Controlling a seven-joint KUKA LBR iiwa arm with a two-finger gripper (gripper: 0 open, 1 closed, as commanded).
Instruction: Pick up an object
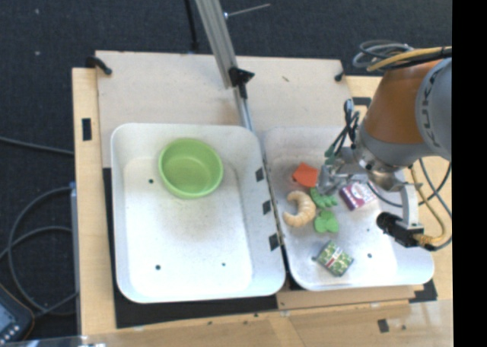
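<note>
Reaching in over the right bin (411, 265), the grey arm with its orange band hangs low above the clutter there, the gripper (329, 178) set among the objects; whether the jaws are released or clenched cannot be told. A croissant-shaped piece (300, 209) serves as landmark: an orange block (306, 175) lies just above it, green pieces (326, 212) just to its right, a purple-and-white packet (355, 195) farther right beneath the wrist, and a green-patterned packet (334, 258) below and right, apart. The left bin (190, 262), beside it on the bench (167, 87), holds a green bowl (190, 168).
</note>
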